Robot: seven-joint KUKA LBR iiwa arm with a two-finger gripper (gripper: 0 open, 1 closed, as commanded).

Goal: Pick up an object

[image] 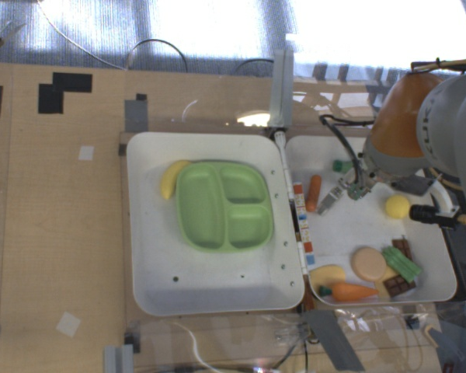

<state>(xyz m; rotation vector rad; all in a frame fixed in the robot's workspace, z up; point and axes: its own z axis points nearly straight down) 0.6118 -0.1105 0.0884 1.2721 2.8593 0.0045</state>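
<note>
Wooden table (54, 231) panels, marked with black squares, carry two shallow white bins side by side under bright window glare. Nearest the tool, a small orange carrot-like piece (314, 193) lies in the right bin (439, 290) close to its left wall, its long axis running almost straight from the bin's far edge toward the near edge. A yellow ball (397, 206) sits toward that bin's right side. Along its near edge lie a yellow piece (328, 274), an orange carrot (354, 291), a tan disc (368, 263), a green block (402, 263) and brown chocolate pieces (399, 286). The left bin (151, 286) holds a green divided tray (223, 206) with a banana (171, 178) at its far-left corner. The arm (431, 123) reaches in from the right, bent down over the right bin; the tool (343, 190) hangs low beside the carrot-like piece, whether its fingers are apart or together cannot be told.
</note>
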